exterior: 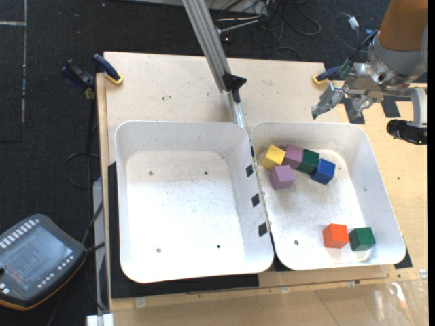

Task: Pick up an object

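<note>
The blocks (299,163) lie in the right bin (378,182), most clustered near its far wall, so we can reach them from above. Our gripper (342,104) hovers above that wall, fingers spread apart, holding nothing.

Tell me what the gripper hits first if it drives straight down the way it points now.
Probably the right bin's far rim, not a block; the gripper hangs above that edge, though depth is unclear.
</note>
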Robot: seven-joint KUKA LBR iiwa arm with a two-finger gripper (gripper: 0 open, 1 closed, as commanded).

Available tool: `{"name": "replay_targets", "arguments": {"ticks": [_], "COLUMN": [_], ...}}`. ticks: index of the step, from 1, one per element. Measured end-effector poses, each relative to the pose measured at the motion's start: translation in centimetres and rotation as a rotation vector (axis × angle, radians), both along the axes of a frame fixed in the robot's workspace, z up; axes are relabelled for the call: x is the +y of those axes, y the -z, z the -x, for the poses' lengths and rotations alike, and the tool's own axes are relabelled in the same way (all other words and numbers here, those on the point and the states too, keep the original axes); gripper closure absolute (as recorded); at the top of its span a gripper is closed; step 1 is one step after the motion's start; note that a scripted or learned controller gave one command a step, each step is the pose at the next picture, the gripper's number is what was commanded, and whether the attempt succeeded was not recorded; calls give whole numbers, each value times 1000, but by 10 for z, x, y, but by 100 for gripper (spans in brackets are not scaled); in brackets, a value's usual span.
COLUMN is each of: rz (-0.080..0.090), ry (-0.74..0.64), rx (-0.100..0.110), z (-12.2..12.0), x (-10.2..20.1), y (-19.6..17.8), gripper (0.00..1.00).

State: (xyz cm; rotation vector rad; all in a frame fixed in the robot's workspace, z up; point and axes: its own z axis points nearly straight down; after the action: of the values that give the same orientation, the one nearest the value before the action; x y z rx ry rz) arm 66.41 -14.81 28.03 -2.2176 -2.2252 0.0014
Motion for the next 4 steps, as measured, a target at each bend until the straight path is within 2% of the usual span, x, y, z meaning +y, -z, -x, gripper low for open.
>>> {"name": "replay_targets", "arguments": {"ticks": [1, 2, 3, 4], "rz": [0, -1, -1, -1], "ry": [0, 3, 3, 0], "rx": [0, 5, 5, 3], "z": [0, -1, 4, -5], "x": [0, 1, 1, 4], "y": [0, 64, 109, 163], "gripper": [0, 0, 0, 0]}}
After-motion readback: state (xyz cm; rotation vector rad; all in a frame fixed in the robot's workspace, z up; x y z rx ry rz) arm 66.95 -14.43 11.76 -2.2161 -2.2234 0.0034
